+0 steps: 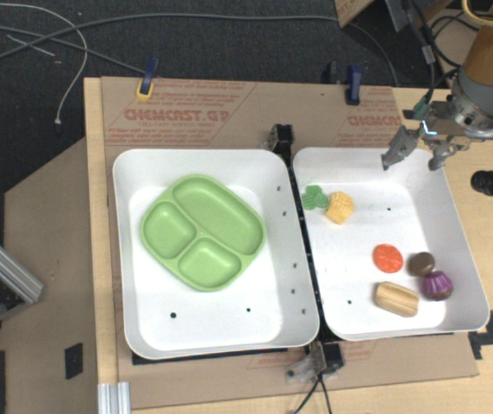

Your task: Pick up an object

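The gripper point(419, 150) hangs over the right white bin's point(453, 231) far rim, fingers spread wide apart and empty. Nearest in that bin lies a small yellow plastic corn cob point(340, 206), likely light, rigid and slippery; grip across its narrow middle.
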You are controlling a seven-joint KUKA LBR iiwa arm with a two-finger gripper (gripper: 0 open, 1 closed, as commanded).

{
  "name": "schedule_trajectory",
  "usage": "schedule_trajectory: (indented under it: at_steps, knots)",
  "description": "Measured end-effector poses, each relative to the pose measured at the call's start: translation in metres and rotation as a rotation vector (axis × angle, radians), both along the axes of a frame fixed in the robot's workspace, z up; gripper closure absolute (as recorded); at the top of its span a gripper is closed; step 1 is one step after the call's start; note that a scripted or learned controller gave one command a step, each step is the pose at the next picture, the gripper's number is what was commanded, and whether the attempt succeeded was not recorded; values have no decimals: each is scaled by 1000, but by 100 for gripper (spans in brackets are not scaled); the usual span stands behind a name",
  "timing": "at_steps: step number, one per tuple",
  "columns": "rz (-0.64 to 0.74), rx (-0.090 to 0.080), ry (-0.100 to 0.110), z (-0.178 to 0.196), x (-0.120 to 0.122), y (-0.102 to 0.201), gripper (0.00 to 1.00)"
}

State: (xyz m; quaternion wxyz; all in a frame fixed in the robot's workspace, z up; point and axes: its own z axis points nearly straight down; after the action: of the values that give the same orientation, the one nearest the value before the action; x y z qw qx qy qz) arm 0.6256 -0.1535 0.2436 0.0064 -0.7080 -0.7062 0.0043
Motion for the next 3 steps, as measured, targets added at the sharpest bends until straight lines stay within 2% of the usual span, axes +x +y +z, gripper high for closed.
schedule_trajectory:
  at_steps: [1, 2, 3]
  knots:
    - [3, -2, -14, 8, 2, 0, 0]
    - [2, -2, -11, -46, -7, -1, 0]
    - [2, -1, -8, -109, -7, 0, 0]
